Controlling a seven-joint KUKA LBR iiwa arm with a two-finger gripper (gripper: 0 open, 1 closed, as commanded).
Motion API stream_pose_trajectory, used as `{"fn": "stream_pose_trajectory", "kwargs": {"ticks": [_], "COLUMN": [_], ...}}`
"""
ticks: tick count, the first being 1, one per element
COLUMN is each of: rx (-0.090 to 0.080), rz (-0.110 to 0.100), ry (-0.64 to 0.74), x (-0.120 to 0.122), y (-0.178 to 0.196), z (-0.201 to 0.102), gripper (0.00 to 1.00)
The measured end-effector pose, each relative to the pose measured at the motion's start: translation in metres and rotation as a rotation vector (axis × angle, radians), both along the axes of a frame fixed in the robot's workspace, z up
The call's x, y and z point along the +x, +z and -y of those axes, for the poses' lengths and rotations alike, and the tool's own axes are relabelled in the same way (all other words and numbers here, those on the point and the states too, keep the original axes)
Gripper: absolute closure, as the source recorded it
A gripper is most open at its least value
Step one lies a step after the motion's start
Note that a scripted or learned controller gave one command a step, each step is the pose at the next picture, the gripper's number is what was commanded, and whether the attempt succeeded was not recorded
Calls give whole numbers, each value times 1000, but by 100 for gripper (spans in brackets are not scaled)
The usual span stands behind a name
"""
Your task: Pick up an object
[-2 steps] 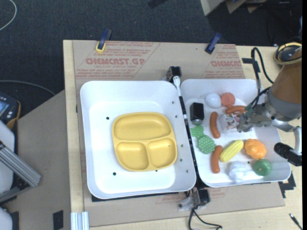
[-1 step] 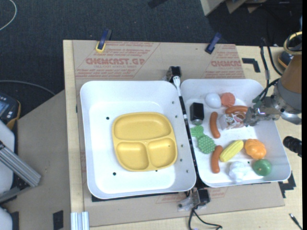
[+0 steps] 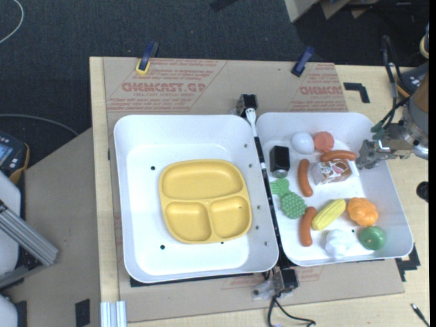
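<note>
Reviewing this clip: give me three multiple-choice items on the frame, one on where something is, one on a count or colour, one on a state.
1. Where is the yellow tray?
A. left bin
B. right bin
C. on the bare bench

2. How many compartments does the tray have?
A. two
B. three
C. five

3. The arm's tool is
A. lifting the tray
B. deep in the left bin
C. at the right bin's right rim

Key:
1 A: the yellow tray lies flat in the left bin.
2 B: one wide compartment above two smaller ones.
3 C: the tool sits at the rim of the right bin, beside the toy food.
</note>
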State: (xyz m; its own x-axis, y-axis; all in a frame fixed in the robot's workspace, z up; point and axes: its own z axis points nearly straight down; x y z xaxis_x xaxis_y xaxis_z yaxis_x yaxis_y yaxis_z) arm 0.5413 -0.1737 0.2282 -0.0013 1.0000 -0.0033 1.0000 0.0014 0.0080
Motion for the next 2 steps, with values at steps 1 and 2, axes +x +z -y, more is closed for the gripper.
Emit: {"fn": "stream_pose_trajectory", "kwargs": {"ticks": [1, 2], "rx": [6, 6], "rz": [-11, -11], "ry": [2, 4], "x": [-15, -26], "y": [-11, -7], "z": [-48, -90], "gripper": [100, 100]}}
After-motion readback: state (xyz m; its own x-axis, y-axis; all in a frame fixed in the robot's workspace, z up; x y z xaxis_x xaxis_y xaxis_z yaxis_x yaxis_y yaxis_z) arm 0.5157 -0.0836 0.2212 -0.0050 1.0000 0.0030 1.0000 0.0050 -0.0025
